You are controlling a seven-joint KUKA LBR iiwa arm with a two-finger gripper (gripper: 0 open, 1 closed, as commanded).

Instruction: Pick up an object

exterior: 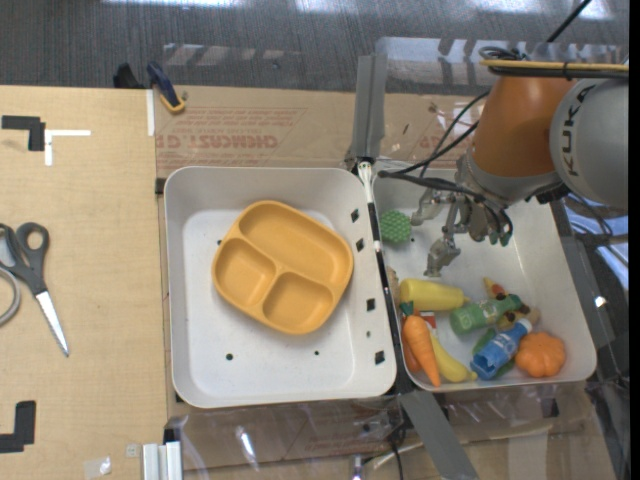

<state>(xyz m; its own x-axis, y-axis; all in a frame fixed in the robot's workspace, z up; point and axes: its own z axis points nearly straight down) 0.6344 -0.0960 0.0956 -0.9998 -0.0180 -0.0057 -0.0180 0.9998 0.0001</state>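
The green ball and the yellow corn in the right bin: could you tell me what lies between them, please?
Only bare white bin floor lies between the green ball and the corn in the camera view.

Light wood bench top (80,268) at left, w/ black corner marks and white tape strip near top-left. Scissors (35,278), grey handles, flat on bench nr left edge, blades toward bottom right. Brown cardboard sheet (250,133) behind the bins, printed text reversed. Blue-yellow clip (165,88) at cardboard's top-left corner. Dark ribbed floor (300,8) across top, w/ pale light patches. Black cables (590,8) at upper right.
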